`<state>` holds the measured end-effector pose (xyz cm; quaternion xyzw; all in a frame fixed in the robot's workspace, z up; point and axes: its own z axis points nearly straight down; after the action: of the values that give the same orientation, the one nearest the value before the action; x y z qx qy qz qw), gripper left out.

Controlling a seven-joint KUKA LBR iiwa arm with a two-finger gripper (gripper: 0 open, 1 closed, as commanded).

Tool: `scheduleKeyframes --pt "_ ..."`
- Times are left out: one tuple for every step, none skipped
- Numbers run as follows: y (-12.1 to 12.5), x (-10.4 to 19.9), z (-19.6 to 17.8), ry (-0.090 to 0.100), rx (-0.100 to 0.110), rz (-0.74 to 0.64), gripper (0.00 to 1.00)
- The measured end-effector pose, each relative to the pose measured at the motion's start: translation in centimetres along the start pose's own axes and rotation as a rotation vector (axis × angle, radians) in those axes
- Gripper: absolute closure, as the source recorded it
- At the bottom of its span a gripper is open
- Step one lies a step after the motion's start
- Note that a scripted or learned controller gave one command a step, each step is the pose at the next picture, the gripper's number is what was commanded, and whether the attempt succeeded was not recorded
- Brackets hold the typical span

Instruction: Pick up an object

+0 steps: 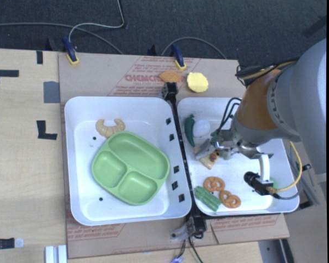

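Note:
My gripper point(214, 148) reaches into the right bin point(279, 201) from the right and sits low over a small tan and brown toy point(210, 159). Its tip is among the items near the bin's left wall, beside a dark green vegetable toy point(189, 129) and a pale round object point(201, 127). Two pretzels point(214, 184) point(230, 199) and a green bean pod point(206, 198) lie toward the front of the same bin. Nothing is visibly lifted off the bin floor.
The left bin point(79, 111) holds a green divided plate point(130, 167) and a tan croissant-like toy point(109, 126). Behind the bins, on the cardboard, lie a yellow lemon toy point(197, 82) and an orange pastry toy point(171, 76). Cables run near the arm's wrist.

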<state>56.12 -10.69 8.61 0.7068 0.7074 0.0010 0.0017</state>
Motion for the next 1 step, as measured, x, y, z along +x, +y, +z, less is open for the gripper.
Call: scheduleKeyframes --pt "-0.03 -0.03 -0.95 -0.001 0.001 0.0 1.0"
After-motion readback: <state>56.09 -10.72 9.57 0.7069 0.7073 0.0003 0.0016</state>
